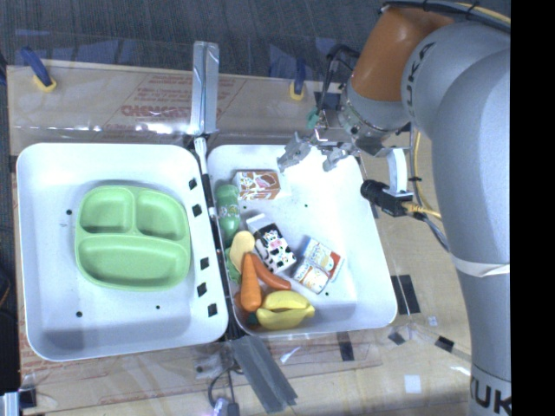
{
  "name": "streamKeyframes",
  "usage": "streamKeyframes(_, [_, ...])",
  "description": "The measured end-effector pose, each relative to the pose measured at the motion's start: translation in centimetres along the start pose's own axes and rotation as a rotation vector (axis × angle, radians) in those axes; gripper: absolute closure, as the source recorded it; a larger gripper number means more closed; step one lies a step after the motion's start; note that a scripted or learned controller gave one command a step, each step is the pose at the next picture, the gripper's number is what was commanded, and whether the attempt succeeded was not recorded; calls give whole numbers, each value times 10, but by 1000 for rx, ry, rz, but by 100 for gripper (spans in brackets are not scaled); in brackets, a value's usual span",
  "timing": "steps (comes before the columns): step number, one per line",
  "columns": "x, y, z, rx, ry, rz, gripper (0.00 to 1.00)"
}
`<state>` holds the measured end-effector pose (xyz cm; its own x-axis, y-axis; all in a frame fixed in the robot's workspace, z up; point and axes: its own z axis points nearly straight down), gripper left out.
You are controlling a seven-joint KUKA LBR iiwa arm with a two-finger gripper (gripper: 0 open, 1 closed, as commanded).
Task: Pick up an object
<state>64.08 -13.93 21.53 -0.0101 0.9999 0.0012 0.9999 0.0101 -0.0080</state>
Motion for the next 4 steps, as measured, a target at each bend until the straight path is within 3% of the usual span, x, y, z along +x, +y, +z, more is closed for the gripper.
streamKeyframes(1, [33,-5,113,0,-1,4,0])
streamKeyframes(2, [34,-6,104,6,0,1,100])
streamKeyframes(3, [33,-6,104,6,0,0,0])
streamKeyframes(4, [34,-7,96,11,1,-3,100])
